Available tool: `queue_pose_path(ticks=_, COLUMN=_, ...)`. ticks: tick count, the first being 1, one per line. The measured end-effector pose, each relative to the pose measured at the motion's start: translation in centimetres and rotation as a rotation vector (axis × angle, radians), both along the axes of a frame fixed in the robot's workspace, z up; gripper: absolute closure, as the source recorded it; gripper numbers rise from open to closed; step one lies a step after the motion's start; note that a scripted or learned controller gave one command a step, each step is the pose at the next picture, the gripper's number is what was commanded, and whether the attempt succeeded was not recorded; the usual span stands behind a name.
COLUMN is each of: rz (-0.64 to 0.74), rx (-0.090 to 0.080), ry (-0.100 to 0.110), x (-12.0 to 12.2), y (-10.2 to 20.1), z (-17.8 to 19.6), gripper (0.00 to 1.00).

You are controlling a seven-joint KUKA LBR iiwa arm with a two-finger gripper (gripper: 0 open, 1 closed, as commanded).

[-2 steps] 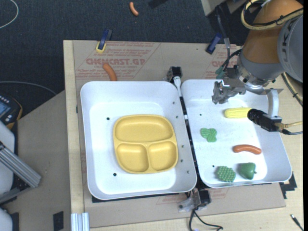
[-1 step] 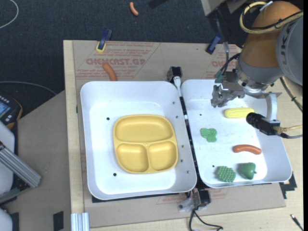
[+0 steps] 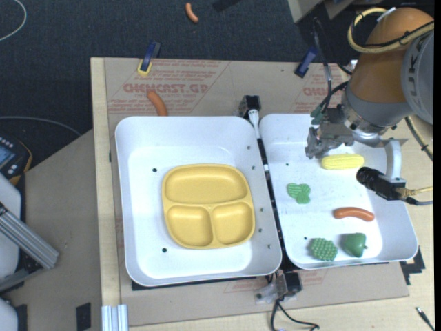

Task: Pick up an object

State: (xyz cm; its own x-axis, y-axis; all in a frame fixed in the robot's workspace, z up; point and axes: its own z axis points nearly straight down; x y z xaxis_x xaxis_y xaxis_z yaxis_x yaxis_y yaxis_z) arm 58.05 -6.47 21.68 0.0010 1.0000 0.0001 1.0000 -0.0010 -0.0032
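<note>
The right bin (image 3: 289, 133) holds a yellow corn cob (image 3: 342, 161), a small green leafy piece (image 3: 299, 192), a red-orange sausage (image 3: 353, 214), a green broccoli-like piece (image 3: 322, 249) and a green pepper (image 3: 354, 244). My gripper (image 3: 321, 147) hangs low over the bin's back part, just left of the corn cob and close to it. Its dark fingers point down. I cannot see anything held between them.
The left bin (image 3: 138, 150) carries a yellow three-compartment tray (image 3: 207, 205). An orange sausage (image 3: 158, 103) lies on the bench board behind the left bin. Another small one (image 3: 191, 12) lies on the dark floor. Blue clamps (image 3: 147, 58) sit at the board's back edge.
</note>
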Motion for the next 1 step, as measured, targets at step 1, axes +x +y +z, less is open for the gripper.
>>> queue_pose_path(ticks=1, rz=0.002, rx=-0.001, ry=-0.008, x=1.34, y=0.21, z=1.67, gripper=1.00)
